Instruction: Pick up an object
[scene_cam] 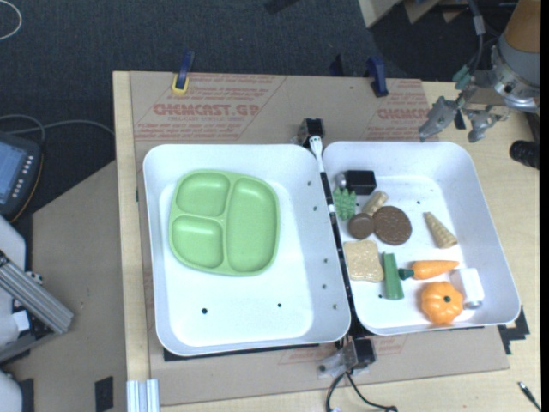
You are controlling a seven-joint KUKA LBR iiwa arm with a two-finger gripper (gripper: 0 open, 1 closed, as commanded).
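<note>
- Nearest, in the shallow white right-hand bin (493, 230), lie the candidates: a round orange toy pumpkin (441, 303), an orange toy carrot (433, 269), a green stick (391, 277) and a pale square cracker (363, 260).
- Mid-bin sit a brown round cookie (392, 226), a tan cone (441, 229), a small green spiky piece (345, 203) and a black block (359, 180).
- The left white bin (163, 247) carries a light green divided plate (226, 222).
- Farthest, the grey claw (457, 118) hangs past the right bin's far rim, above the table (257, 110), fingers spread wide, holding nothing.
- Judgement: the approach step; next it should travel over the bin, pick a well-separated item like the pumpkin, then descend.
</note>
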